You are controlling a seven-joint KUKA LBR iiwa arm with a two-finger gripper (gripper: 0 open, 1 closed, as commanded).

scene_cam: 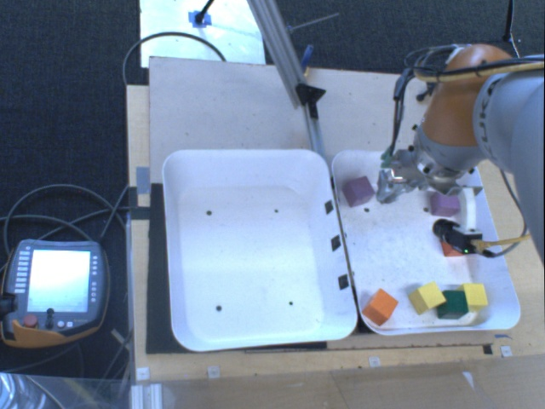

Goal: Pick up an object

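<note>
Camera view: the gripper (389, 186) hangs low beside the purple block (358, 190), likely to grab it. I cannot tell its grip.

Both bins (255, 164) look smooth, slightly glossy white plastic; the surface (230, 100) is matt pale board; the blocks (381, 306) look matt.

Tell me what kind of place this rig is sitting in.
Probably a robotics lab test cell: a handheld grey teach pendant with a screen lies beside the bench, two shallow white plastic bins sit side by side, and small coloured blocks serve as grasp targets.
</note>
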